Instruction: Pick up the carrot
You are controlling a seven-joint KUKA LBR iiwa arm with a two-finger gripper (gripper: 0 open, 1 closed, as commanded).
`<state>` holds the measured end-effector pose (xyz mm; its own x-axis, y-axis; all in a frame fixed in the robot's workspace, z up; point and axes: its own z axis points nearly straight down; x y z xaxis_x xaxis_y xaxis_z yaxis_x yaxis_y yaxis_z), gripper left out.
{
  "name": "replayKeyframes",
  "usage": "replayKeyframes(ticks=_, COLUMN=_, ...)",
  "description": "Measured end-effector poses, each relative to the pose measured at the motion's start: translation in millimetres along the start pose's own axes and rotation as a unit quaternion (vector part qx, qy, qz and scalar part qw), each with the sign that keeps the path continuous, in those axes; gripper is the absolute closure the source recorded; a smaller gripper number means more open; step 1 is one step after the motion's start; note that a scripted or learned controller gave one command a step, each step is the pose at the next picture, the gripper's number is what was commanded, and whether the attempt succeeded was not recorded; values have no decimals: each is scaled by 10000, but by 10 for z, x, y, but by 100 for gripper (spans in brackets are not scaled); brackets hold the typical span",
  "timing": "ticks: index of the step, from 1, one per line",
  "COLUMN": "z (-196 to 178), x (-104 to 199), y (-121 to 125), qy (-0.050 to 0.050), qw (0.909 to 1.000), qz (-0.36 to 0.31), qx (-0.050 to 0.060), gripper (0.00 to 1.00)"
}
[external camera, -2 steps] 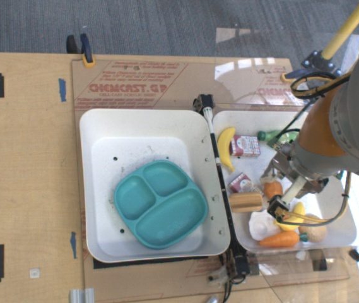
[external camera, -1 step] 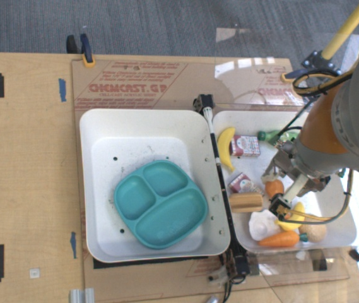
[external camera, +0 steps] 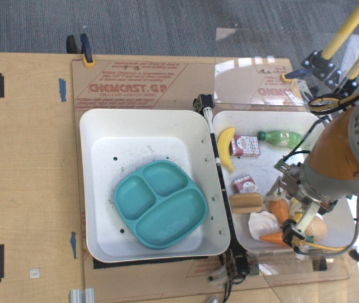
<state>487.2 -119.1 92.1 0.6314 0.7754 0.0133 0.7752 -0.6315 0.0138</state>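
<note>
The carrot [external camera: 270, 237] is a small orange taper lying near the front wall of the right bin [external camera: 264, 161], its point to the left and its right end hidden under the arm's hardware. A second orange piece [external camera: 279, 209] shows just above it, close against my gripper [external camera: 288, 206]; whether it belongs to the carrot is unclear. My gripper hangs low over the front right part of this bin, directly over these orange pieces, reaching in from the right.
Around the carrot lie a white lumpy item [external camera: 262, 223], a tan block [external camera: 247, 202], a beige egg-like ball [external camera: 316, 228], two red-white cartons [external camera: 245, 146], a banana [external camera: 226, 147] and a green bottle [external camera: 280, 137]. The left bin [external camera: 97, 169] holds a teal divided plate [external camera: 160, 202].
</note>
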Motion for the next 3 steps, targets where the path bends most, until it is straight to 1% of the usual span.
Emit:
replayKeyframes(ticks=2, z=-181, x=18, y=9, qy=-7, qw=10000, qz=4, qx=-13, gripper=100)
replayKeyframes(ticks=3, z=-33, x=-524, y=330, qy=-42, qw=9998, qz=-150, qx=122, gripper=100)
